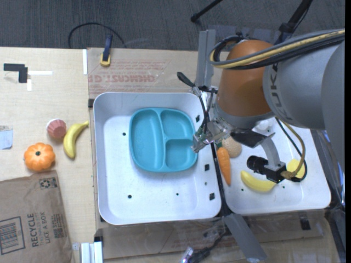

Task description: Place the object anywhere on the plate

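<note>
A light wooden bench [33,108] fills the left of the camera view beneath a strip of dark grey carpet [137,10] crossed by a loop of black cable, with a small orange pumpkin [39,156], a pink cupcake-like toy [56,129] and a yellow banana [73,138] lying loose on the wood above a brown paper bag [30,218] printed with a recycling mark. Just right of them sits the left white bin [112,201], holding a blue divided plate [163,139] with three compartments. At the seam between the two bins the gripper [202,141] hangs over the plate's right edge, its jaws apparently narrow, though what they grip, if anything, cannot be told from this angle. An orange carrot [224,166] lies just beside it in the right white bin [307,201], its top near the gripper and touching a pale round object [234,148]. Farther right a second banana [258,182] rests under black hardware, while the grey arm [307,81] with its orange band [244,81] looms across the upper right
</note>
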`<control>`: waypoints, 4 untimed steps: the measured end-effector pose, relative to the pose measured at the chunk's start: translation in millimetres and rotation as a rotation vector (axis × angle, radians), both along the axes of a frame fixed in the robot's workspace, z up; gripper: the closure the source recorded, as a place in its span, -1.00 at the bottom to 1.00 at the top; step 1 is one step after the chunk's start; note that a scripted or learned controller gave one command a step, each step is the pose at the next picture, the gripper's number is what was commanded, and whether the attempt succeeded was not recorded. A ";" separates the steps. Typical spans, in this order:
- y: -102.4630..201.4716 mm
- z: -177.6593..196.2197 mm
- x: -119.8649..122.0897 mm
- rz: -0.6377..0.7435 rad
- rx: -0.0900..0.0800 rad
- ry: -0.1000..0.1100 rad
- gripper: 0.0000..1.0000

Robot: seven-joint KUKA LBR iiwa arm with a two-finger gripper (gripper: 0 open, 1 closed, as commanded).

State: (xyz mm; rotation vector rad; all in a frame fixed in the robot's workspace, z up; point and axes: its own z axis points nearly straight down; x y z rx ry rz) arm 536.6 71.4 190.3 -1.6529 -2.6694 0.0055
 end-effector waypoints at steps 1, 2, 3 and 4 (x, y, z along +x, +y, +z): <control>17.7 26.5 71.2 0.106 0.001 -0.003 1.00; 73.5 30.5 79.7 0.248 0.001 -0.004 1.00; 121.8 62.3 116.8 0.201 0.000 -0.004 1.00; -40.0 0.3 59.6 0.123 0.000 -0.001 1.00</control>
